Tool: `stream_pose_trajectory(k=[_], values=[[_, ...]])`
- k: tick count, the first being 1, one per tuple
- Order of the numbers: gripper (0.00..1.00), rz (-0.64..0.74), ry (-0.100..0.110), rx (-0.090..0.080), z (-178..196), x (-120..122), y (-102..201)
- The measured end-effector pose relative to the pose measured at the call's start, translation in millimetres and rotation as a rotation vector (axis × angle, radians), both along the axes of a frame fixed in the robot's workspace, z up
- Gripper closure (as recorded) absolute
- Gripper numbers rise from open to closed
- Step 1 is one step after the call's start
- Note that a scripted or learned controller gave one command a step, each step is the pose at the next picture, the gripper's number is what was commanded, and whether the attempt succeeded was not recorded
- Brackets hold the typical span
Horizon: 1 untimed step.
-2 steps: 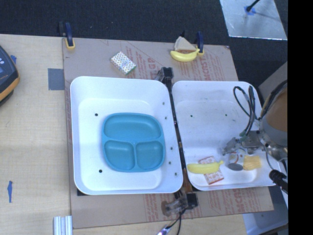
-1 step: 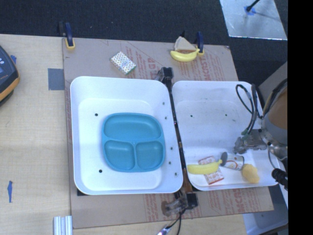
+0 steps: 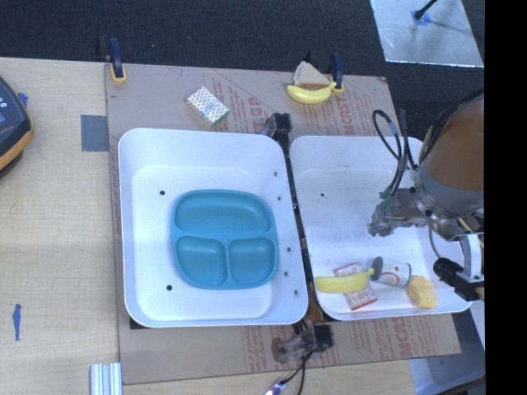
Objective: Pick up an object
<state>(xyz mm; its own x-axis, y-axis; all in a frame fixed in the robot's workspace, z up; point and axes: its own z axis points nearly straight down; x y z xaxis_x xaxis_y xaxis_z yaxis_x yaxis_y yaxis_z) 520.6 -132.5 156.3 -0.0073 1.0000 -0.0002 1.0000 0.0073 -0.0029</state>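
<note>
The right bin (image 3: pixel 346 167) holds several small objects along its near edge: a yellow banana (image 3: pixel 342 283), a red and white packet (image 3: pixel 356 296), a small white tube with a dark cap (image 3: pixel 390 274) and a yellow lump (image 3: pixel 422 291). My gripper (image 3: pixel 385 220) hangs over the right half of this bin, a little behind the tube and above the bin floor. Nothing shows in its grasp. The grey arm with its orange band (image 3: pixel 457 151) comes in from the right and hides the bin's right rim.
The left bin (image 3: pixel 140 220) holds a blue divided plate (image 3: pixel 224 238). Behind the bins lie a small patterned box (image 3: pixel 207 104) and a yellow toy banana (image 3: pixel 310 94). A dark device (image 3: pixel 10 126) sits at the far left. Cables loop beside the arm.
</note>
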Motion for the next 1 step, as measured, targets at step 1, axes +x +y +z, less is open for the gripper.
stream_pose_trajectory(k=[1], values=[[1.0,-0.003,-0.001,0.002,40.2,74.8,93.7]])
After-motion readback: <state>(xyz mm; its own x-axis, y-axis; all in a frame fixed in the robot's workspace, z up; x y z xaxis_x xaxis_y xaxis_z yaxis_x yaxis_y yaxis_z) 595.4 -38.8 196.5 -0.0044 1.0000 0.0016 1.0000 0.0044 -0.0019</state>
